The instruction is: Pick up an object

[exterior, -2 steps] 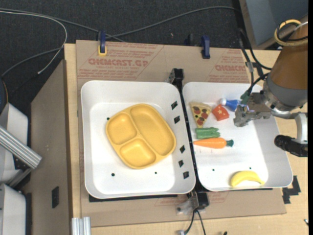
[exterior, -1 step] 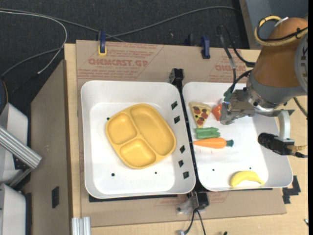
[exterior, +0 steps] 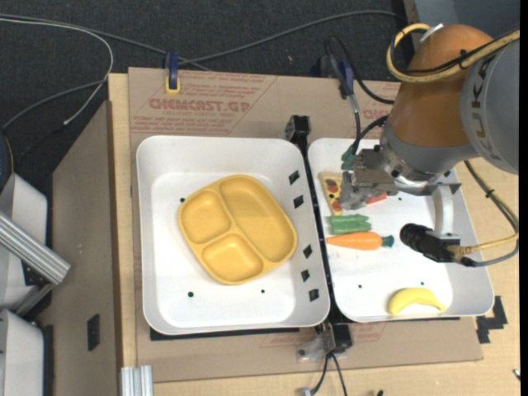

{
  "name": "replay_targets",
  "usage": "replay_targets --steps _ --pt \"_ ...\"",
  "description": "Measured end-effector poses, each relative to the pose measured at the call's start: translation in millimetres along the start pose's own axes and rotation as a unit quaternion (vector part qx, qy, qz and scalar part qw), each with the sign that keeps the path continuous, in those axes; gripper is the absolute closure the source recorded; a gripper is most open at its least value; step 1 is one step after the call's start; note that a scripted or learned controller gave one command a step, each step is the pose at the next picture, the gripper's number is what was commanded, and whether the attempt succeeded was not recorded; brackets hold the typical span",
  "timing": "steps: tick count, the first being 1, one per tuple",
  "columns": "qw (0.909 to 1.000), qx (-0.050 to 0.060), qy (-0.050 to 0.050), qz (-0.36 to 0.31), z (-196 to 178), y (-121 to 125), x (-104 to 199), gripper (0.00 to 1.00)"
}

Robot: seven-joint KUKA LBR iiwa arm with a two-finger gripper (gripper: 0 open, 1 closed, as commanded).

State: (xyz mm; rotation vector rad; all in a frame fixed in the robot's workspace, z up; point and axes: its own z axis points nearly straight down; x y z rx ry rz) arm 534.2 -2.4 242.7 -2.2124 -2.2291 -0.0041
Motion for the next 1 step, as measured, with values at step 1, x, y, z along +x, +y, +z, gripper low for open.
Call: replay_targets --steps 1 --pt "1.0000 0.000 0.000 0.001 -1.8 -2.5 46.9 1.00"
